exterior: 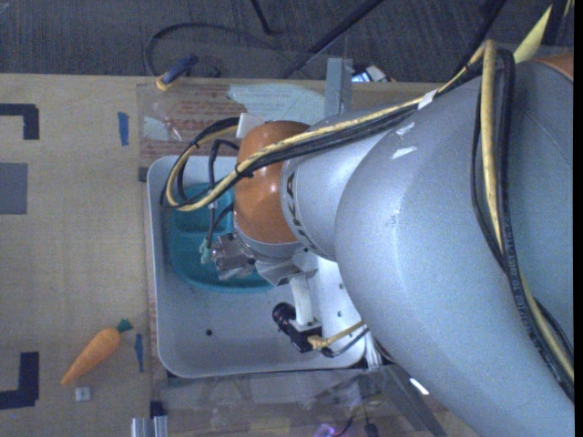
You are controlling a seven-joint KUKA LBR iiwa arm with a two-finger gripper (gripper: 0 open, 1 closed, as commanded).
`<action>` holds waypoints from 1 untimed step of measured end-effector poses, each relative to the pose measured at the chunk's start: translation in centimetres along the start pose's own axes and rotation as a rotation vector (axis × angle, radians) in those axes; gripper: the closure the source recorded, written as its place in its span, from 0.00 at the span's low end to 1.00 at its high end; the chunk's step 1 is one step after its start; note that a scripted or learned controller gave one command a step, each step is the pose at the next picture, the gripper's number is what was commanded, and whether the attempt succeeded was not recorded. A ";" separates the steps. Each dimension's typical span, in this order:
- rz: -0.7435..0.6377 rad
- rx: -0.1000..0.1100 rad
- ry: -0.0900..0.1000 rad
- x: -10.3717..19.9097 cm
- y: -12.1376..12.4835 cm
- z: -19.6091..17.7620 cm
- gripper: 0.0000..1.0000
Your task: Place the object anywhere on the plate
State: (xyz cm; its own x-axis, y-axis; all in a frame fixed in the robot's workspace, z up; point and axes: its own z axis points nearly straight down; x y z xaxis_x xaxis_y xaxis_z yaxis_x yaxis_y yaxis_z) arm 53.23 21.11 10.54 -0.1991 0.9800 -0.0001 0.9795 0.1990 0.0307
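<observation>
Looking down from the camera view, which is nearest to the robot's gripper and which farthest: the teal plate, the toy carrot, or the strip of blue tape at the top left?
From the gripper:
1. Teal plate, directly beneath it, inside the white bin.
2. Toy carrot, outside the bin, lower left on the bench.
3. Blue tape, upper left, slightly farther.

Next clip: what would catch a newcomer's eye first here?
The big grey arm fills the right side, its orange band hanging over a teal plate in the white bin. Off to the lower left, a toy carrot lies on the wooden bench, outside the bin.
</observation>
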 end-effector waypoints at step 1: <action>-0.337 0.033 0.006 -10.9 -7.3 -8.1 1.00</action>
